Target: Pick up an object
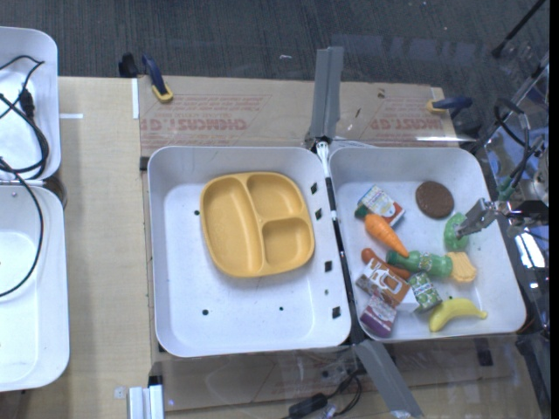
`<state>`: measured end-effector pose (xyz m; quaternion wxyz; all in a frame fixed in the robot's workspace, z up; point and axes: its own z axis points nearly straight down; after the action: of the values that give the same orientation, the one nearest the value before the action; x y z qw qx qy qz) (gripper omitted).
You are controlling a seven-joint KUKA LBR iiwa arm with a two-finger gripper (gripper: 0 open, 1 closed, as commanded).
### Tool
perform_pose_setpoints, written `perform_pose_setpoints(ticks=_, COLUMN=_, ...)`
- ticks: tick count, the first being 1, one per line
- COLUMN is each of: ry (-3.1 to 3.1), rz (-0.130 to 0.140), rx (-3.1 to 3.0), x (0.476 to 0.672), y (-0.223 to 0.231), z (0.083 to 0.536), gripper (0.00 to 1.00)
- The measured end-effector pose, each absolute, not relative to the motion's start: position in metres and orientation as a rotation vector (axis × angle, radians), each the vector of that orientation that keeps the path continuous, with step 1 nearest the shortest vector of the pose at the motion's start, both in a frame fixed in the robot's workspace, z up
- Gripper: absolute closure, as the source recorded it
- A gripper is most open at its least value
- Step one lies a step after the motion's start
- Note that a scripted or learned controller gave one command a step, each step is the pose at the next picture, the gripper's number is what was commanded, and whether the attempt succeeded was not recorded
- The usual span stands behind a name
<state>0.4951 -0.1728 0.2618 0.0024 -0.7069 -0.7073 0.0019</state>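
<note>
Currently the gripper (pixel 476 219) sits at 3 o'clock in the right bin (pixel 498 190), tips just beside a green toy (pixel 456 232), probably its target. Whether the tips are parted or closed, cannot tell. Other toys cluster toward 6 o'clock: carrot (pixel 382 230), banana (pixel 456 312). The yellow plate (pixel 258 223) lies centre of the left bin (pixel 175 260).

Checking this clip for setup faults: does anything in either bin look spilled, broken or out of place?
Nothing stands out. The yellow divided plate lies flat in the left bin; the toy foods sit loosely jumbled in the right bin, none spilled over a rim.
</note>
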Motion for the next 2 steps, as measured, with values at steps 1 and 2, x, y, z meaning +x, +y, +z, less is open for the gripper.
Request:
perform_pose_setpoints(ticks=1, ry=-2.330, rz=-0.002, rx=-2.110, x=0.4839, y=-0.1609, z=0.1040, gripper=0.00)
perform_pose_setpoints(ticks=2, ry=-2.324, rz=0.001, rx=-2.113, x=0.4833, y=-0.1612, z=0.1114, gripper=1.00)
